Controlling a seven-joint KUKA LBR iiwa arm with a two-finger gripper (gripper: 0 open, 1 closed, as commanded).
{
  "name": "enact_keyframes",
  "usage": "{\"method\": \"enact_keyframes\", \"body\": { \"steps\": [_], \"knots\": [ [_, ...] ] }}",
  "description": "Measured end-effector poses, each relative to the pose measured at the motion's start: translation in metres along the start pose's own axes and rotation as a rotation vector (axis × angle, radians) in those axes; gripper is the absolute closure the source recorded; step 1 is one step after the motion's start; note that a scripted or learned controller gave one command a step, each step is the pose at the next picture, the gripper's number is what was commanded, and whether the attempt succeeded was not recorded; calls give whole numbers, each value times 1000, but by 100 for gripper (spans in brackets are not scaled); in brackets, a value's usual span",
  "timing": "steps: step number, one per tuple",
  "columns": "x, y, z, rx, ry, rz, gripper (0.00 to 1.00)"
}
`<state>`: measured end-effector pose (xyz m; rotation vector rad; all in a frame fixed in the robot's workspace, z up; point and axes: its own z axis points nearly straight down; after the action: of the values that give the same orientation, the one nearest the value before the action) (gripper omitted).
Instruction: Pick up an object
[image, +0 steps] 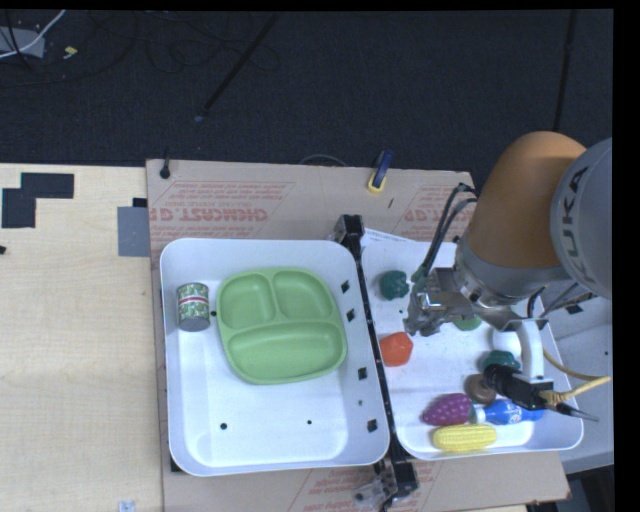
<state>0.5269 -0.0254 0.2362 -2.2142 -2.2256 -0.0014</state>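
So the grey arm with the orange band (525, 205) reaches in from 3 o'clock, and its two-finger gripper (425, 318) hangs over the right white bin (570, 432). Can't tell how its grip is set. Just at its 7 o'clock sits an orange rounded toy (397, 348), and a dark green lump (393, 285) at its 11 o'clock. A purple grape bunch (447, 408) and yellow corn cob (464, 437) lie near the bin's 6 o'clock edge. The left white bin (200, 440) carries a green divided plate (281, 325) and a small striped can (193, 305) at the plate's 9 o'clock

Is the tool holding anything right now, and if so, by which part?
Cannot tell. The tool hangs over the right bin, near the orange toy, with nothing seen in its grip.
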Motion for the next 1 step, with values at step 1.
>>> {"method": "enact_keyframes", "body": {
  "steps": [1],
  "knots": [
    [49, 12, 4, 2, 0, 1, 100]
  ]
}}
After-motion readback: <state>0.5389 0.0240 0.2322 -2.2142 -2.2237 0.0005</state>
